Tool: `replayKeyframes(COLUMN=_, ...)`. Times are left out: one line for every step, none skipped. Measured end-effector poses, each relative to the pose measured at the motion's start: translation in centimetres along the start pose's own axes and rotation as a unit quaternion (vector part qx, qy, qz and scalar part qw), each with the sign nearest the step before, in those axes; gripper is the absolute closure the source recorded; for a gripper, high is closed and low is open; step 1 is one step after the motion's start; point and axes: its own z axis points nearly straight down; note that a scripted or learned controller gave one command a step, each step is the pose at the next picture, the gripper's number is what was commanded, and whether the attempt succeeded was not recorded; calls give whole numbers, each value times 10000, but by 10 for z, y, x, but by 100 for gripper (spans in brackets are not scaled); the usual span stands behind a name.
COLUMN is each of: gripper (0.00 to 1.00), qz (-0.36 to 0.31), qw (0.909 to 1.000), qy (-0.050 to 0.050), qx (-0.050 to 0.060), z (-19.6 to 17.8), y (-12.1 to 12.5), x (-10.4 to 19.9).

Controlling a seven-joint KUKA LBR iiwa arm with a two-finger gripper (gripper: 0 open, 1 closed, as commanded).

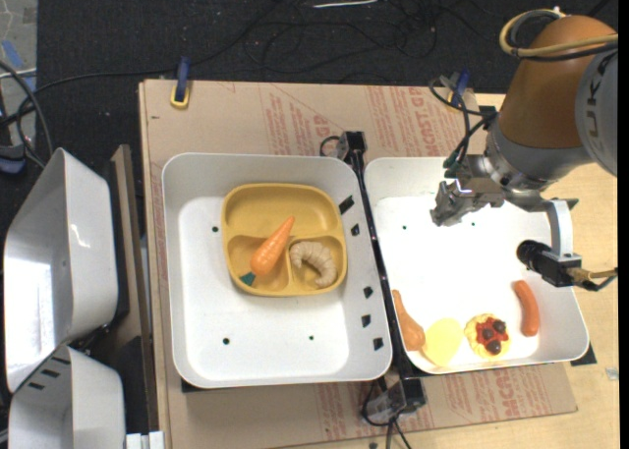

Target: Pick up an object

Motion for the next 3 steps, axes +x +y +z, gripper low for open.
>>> replayKeyframes(gripper=100, qz=-2, qw=10000, qy=1, qx=5, z=-7, y=-14, x=54)
replayKeyframes(gripper=100, qz=1, qw=10000, qy=-2, qx=10, z=-7, y=-25, x=97)
replayKeyframes(gripper=100, qz=-1, qw=10000, qy=-2, qx=16, z=10, y=-36, x=149)
